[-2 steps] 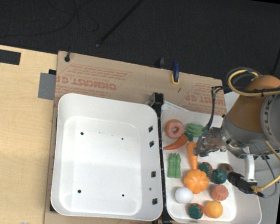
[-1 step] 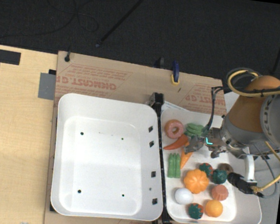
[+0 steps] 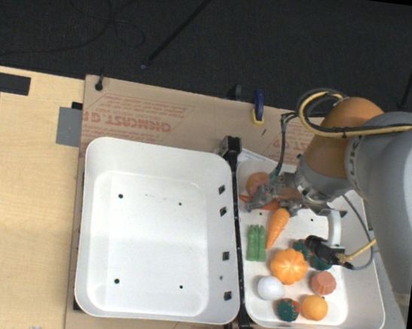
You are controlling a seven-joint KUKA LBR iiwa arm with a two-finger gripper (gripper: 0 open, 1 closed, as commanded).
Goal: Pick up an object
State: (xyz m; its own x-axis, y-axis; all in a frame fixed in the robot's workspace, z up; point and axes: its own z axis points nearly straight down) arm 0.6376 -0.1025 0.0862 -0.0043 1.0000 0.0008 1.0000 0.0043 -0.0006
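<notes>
Orange plastic carrot point(image 3: 278, 226) lies just below the claw point(image 3: 274, 195), lowered into the right bin point(image 3: 367, 316) among crowded toy produce; whether the claw is open cannot be told. The left bin point(image 3: 152, 230) sits well apart.

Two white bins on cardboard sheet point(image 3: 159, 115). Left bin point(image 3: 154, 232) bare. Right bin point(image 3: 356, 314) holds toy food: carrot point(image 3: 278, 226), green piece point(image 3: 256, 243), orange pumpkin point(image 3: 287, 266), white ball point(image 3: 271, 288), small orange fruit point(image 3: 314, 307). Gripper point(image 3: 271, 196) low over right bin's far-left corner, beside carrot's top.
</notes>
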